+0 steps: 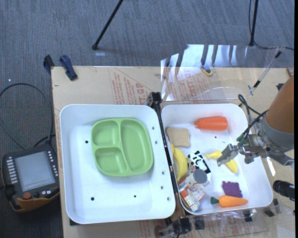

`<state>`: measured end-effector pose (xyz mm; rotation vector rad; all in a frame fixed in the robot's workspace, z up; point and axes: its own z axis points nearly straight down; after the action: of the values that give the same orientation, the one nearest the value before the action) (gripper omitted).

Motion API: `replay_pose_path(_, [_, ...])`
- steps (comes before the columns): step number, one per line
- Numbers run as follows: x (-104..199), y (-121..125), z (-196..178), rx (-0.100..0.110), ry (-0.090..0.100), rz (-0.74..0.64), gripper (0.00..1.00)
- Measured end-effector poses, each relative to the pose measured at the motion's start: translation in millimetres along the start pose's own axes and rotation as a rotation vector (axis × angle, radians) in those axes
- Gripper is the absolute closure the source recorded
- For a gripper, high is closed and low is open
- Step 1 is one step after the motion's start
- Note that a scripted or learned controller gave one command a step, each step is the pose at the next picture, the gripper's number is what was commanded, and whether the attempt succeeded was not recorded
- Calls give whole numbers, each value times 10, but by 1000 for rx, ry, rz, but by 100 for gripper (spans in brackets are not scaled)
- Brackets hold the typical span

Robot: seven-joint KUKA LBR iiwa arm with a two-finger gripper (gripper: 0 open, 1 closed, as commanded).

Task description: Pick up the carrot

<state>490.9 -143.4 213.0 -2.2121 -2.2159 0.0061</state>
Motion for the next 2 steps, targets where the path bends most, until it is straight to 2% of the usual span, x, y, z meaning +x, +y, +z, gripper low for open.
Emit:
replay_pose_path(1, [-619,-182,1039,5,2,-126,0])
replay_pose_path(2, [-632,613,1137,-7,-2,-255,0])
